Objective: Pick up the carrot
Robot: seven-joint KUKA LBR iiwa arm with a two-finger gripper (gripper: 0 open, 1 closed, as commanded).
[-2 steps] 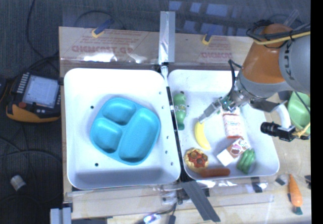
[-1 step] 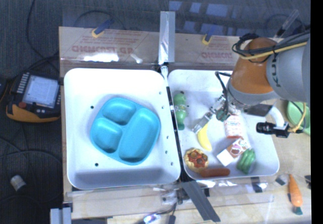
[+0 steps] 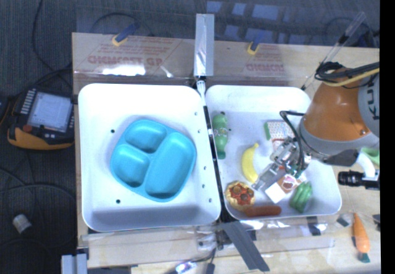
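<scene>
The carrot [image 3: 361, 237] is a small orange toy with a green end. It lies on the bench outside the bins, at the lower right corner. My gripper [image 3: 276, 172] hangs low inside the right bin [image 3: 321, 208], well left of the carrot and apart from it. It sits between a yellow banana [image 3: 250, 163] and a red-and-white box [image 3: 287, 184]. The orange band of the arm [image 3: 333, 120] is above the bin's right side.
The right bin also holds a green vegetable [image 3: 219, 134], a pizza slice [image 3: 239, 193], a sausage [image 3: 263, 210], a green pepper [image 3: 300, 197] and a patterned packet [image 3: 276, 129]. A blue divided plate [image 3: 154, 158] lies in the left bin [image 3: 99, 112].
</scene>
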